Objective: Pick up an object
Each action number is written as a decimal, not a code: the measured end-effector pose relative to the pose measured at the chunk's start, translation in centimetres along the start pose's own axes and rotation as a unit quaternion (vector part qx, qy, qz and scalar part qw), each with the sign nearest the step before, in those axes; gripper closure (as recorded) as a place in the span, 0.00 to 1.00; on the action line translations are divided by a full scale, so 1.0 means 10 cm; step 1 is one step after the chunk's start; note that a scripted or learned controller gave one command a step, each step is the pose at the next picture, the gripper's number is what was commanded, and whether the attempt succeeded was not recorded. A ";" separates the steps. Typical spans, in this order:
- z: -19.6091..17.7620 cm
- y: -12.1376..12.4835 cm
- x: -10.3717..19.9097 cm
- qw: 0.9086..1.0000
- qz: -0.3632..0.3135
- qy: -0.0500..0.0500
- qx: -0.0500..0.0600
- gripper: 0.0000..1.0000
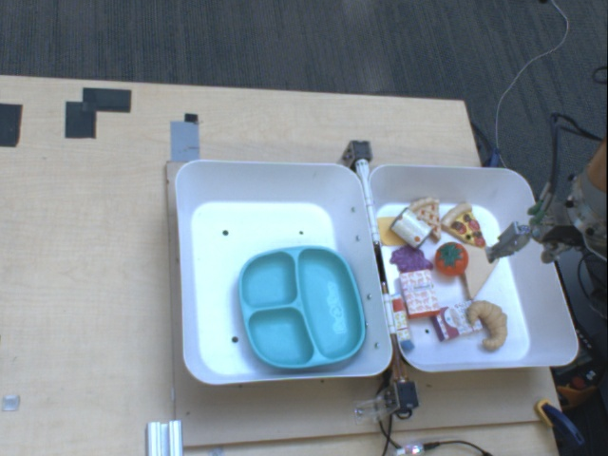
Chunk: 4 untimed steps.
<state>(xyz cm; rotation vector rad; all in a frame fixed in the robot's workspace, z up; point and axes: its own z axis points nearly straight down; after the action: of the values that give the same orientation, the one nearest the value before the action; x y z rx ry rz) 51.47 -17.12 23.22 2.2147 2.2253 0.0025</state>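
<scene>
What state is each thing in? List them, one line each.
Tray: flat in the left bin, compartments bare.
Tomato: loose in the right bin.
Croissant: lying loose, ungrasped.
Pizza slice: lying flat.
End effector: over the right bin, holding nothing.

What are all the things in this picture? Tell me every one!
Divided plate: one, turquoise, left bin.
Left bin: one, white.
Right bin: one, white.
Croissant: one, tan, right bin's near corner.
Tomato: one, red-orange, middle of right bin.
Pizza slices: two, far side of right bin.
Grapes: one bunch, purple, beside the tomato.
Small packets: a few, red and white, right bin's near side.
Gripper: one, grey, over right bin's right side.
</scene>
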 end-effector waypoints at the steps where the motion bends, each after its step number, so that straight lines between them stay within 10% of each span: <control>1: 1.05 0.07 -0.27 1.000 0.001 0.000 0.001 0.00; 2: 1.45 -0.26 0.23 1.000 0.001 -0.001 -0.003 0.00; 3: 1.33 -0.24 0.23 1.000 0.001 -0.002 -0.006 1.00; 4: 1.33 -0.24 0.23 1.000 0.001 -0.002 -0.006 0.00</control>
<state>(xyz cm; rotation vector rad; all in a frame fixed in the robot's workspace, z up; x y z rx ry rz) 49.13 -14.85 9.86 2.2086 2.2162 0.0117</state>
